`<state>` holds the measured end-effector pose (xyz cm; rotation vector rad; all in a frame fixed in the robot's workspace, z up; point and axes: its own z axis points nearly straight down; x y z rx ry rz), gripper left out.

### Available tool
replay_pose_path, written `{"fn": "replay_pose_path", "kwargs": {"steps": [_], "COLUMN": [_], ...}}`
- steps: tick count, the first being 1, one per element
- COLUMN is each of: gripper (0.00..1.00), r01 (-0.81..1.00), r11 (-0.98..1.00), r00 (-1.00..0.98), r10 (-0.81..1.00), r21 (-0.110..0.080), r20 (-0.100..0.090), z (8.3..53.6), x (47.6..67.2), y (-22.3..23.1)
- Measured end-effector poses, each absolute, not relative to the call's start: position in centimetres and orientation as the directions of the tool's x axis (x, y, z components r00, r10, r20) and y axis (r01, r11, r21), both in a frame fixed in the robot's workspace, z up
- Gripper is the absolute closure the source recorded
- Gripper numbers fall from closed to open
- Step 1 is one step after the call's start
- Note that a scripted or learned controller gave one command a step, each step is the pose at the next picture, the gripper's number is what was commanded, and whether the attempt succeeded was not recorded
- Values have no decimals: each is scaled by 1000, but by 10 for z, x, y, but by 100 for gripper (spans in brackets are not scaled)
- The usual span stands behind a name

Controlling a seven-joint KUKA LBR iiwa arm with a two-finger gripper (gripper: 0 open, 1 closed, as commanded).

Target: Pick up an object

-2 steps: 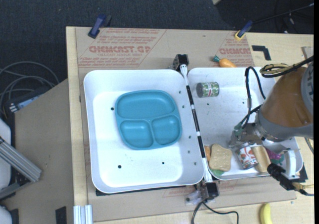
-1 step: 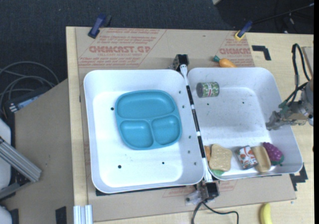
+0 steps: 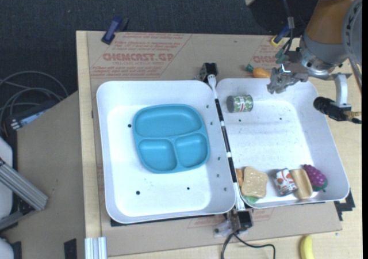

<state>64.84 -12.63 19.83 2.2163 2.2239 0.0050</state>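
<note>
My gripper [image 3: 278,84] hangs over the far edge of the right bin [image 3: 287,137], on the grey arm with an orange band. A small green can [image 3: 240,103] lies on its side in that bin's far left part, left of and below the gripper. Along the bin's near edge sit a slice of toast [image 3: 254,182], a small red and white can [image 3: 283,182], a bread roll [image 3: 302,183] and a bunch of purple grapes [image 3: 315,176]. Nothing shows between the gripper's fingertips.
The left bin [image 3: 115,154] holds a blue divided plate [image 3: 171,137]. An orange carrot-like toy [image 3: 259,71] lies on the bench beyond the right bin. A yellow item [image 3: 306,247] lies at the bench's near edge. Black clamps [image 3: 209,70] join the bins.
</note>
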Motion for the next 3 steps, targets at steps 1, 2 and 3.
{"fn": "replay_pose_path", "kwargs": {"steps": [1, 2, 3], "gripper": [100, 0, 0], "r01": [1000, 1000, 1000], "r11": [1, 1, 1], "r00": [-1, -1, -1], "r10": [1000, 1000, 1000], "r21": [-2, -1, 8], "r20": [1, 0, -2], "z": [184, 185, 122], "x": [609, 609, 666], "y": [-85, -85, -95]}}
